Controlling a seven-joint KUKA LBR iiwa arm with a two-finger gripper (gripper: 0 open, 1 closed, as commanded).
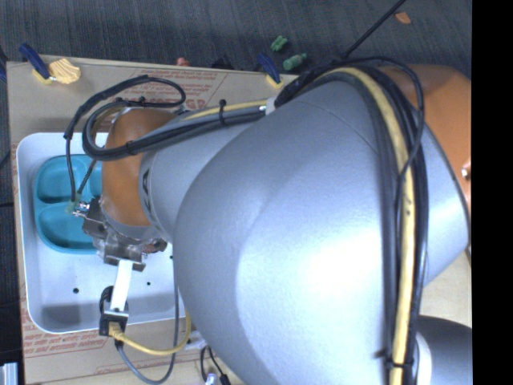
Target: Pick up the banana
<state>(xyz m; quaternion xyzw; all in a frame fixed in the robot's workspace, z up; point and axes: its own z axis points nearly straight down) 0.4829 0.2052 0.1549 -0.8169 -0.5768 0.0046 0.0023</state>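
Stretched in from right over left bin (56, 287), wrist (128, 175) down beside blue dish (56, 207). Cannot tell if gripper (120, 251) clenched.

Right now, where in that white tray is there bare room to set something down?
The white bin has a bare patch in its near left corner, between the blue dish, the bin's left wall and the wrist. Around dish and wrist it is crowded; what lies under the grey arm is hidden.
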